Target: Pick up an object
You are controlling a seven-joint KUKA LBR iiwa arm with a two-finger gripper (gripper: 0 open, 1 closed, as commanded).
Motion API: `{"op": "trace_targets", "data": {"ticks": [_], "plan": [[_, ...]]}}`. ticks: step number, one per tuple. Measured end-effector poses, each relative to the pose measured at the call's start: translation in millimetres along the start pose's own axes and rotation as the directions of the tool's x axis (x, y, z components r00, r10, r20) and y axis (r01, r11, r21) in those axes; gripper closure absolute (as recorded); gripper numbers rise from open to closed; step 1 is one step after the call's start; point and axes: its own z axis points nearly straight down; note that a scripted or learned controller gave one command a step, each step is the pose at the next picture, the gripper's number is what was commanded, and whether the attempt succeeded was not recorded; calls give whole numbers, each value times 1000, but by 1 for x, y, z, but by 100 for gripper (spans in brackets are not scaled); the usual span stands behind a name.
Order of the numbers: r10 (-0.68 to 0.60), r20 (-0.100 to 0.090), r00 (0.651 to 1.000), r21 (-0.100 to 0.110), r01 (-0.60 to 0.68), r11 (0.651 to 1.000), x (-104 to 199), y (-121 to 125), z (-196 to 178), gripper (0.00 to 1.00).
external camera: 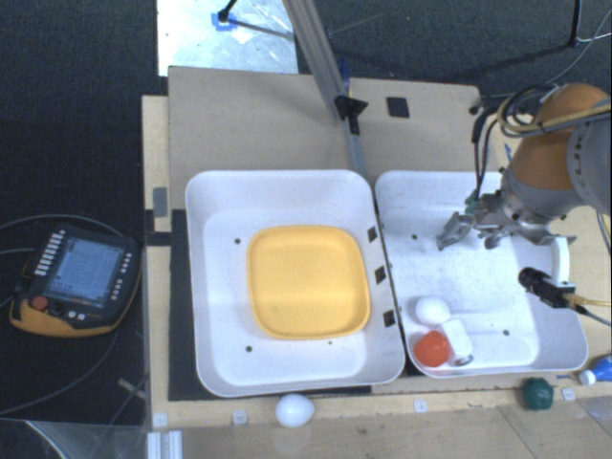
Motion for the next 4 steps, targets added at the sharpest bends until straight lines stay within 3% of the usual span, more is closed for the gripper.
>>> {"op": "trace_targets", "data": {"ticks": [1, 3, 4], "plan": [[0, 1, 1000, -6, 0, 1000, 0, 2, -14, 100], [-1, 2, 1000, -10, 1, 1000, -5, 9, -112, 100], [-4, 0, 1000, -6, 4, 1000, 46, 26, -118, 100]]}}
